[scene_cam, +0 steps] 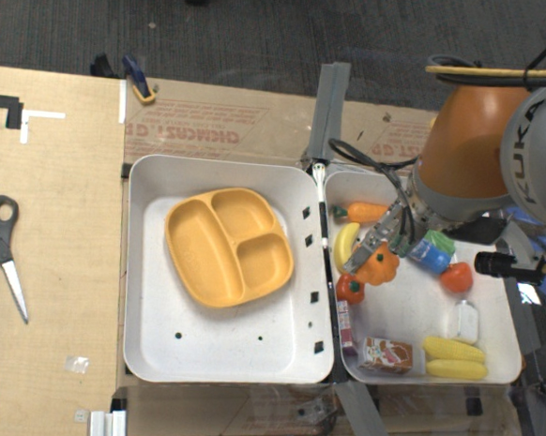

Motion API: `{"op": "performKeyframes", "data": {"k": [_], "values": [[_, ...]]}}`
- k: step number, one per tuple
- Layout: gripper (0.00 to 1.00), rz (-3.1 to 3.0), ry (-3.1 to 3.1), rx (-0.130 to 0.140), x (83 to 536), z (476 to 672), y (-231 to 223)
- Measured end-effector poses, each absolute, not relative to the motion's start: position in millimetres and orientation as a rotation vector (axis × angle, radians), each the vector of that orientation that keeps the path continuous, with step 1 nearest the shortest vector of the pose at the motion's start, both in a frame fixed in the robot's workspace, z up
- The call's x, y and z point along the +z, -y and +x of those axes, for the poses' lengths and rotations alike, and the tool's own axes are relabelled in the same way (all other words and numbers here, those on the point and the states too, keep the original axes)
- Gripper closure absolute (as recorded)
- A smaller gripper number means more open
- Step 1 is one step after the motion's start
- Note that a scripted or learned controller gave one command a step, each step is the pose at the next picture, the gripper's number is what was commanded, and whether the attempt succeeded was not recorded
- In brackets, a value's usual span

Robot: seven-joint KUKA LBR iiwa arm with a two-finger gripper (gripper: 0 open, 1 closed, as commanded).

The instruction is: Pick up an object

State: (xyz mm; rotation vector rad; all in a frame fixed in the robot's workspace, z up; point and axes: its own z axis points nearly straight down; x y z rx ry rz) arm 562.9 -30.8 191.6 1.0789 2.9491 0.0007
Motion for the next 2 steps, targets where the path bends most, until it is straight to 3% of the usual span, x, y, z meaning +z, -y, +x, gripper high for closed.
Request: {"op": "performKeyframes", "data": {"k": [1, 2], "values": [[1.0, 1.127, -2.93, -0.002, 272.1, 616.7, -16.1], [1.0, 1.123, -2.93, -0.006, 280.5, 617.5, -16.0]]}}
